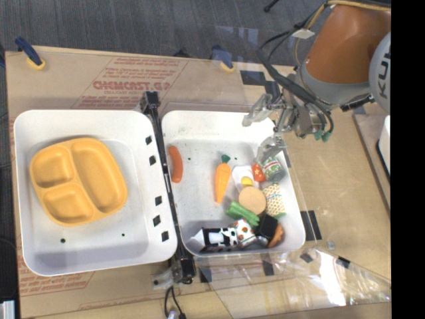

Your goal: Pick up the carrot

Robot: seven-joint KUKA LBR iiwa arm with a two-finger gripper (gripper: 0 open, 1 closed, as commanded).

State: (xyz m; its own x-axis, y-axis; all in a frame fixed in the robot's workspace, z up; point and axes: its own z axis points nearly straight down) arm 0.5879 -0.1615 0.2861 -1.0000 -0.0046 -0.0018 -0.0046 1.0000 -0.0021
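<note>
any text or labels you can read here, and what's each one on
"CHEMCAST" then what looks like "GP", in red print on the brown board behind the bins.
Smaller red lines above and below it on the board: too blurred to read.
Faint red print on the board's left edge, below the left bin: unreadable.
Part of dark letters on the arm's white casing: cut off, unreadable.
Small can in the right bin: label too small to read.

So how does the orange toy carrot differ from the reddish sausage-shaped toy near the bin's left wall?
The orange toy carrot has a green top and tapers; the reddish sausage-shaped toy is plain with rounded ends. The carrot lies mid-bin, the sausage beside the left wall. Both lie flat, pointing roughly the same way, in the right white bin.
</note>
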